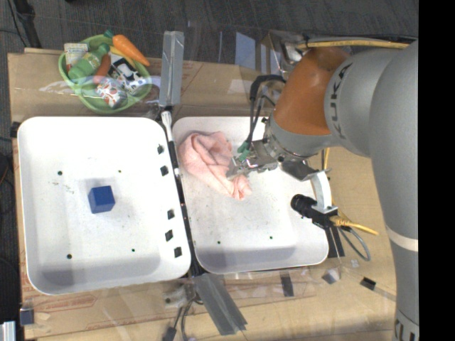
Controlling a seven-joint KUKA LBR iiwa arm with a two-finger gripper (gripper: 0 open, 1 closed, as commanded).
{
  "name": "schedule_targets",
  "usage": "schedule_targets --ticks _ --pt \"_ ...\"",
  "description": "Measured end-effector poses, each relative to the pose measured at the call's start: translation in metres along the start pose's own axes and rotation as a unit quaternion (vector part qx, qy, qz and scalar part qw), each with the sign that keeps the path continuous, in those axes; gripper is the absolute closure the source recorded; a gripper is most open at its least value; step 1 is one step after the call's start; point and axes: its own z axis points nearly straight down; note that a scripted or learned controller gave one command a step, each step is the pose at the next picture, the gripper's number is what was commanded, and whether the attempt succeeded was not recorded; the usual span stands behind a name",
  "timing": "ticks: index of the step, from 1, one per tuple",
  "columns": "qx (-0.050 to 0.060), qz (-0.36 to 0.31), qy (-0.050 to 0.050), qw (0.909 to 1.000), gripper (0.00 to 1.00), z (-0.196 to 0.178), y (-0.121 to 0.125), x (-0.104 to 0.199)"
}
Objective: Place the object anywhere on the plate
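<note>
Starting at the far left, a green bowl (pixel 92 104) full of toy food sits on the bench at 12 o'clock from the left bin (pixel 71 155). It is the only dish-like thing I can pick out, so I take it as the plate, though I cannot be sure. A blue cube (pixel 102 198) rests near the middle of the left bin, well apart from everything else.

In the right bin (pixel 249 226) a crumpled pink cloth (pixel 202 158) lies toward 10 o'clock, close to the wall between the bins. I judge it to be the object, since the gripper (pixel 244 163) is down at its 4 o'clock edge, touching or just above the fabric. The wrist hides the tips, so I cannot tell whether the jaws are apart, together or clamped on the cloth.

The step in hand looks like the grasp. To do it well I want the tips pressed into a thick fold rather than the thin trailing corner at 5 o'clock, because loose fabric slips out easily. I'd lift straight up until the whole cloth hangs free of the bin wall, then carry it toward 11 o'clock, keeping the bulky arm (pixel 355 98) high enough to pass over the divider
</note>
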Motion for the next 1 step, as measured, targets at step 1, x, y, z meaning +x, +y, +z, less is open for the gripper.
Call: schedule_targets --ticks 1 --pt "0.0 -0.002 0.0 1.0 1.0 -0.0276 0.001 -0.0005"
